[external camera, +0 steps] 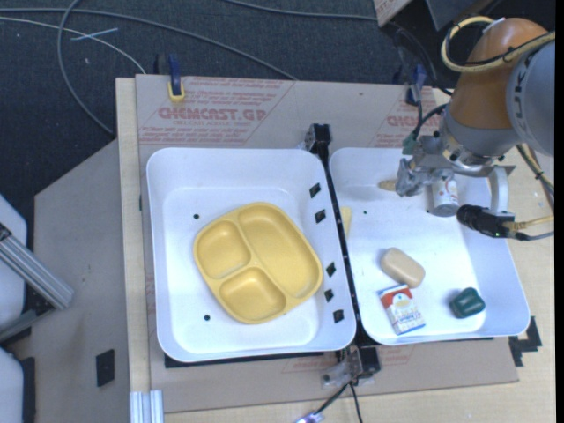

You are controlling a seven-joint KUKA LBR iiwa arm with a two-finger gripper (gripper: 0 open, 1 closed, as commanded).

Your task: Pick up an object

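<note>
Camera view: end effector (412, 180) low over right white bin (502, 271) far-left area, finger state cannot tell. Candidate picks nearby: tan oval soap-like bar (403, 267), small red-white carton (402, 309), dark green rounded lump (467, 303). Advice: centre over bar, descend straight, avoid bin wall.

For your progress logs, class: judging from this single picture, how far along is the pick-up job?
Done: the gripper is low over the right bin's far end. In hand: nothing visible between its fingers. Left: a grasp and lift; the tan soap-like block, small carton and green object lie untouched at the near end.
</note>
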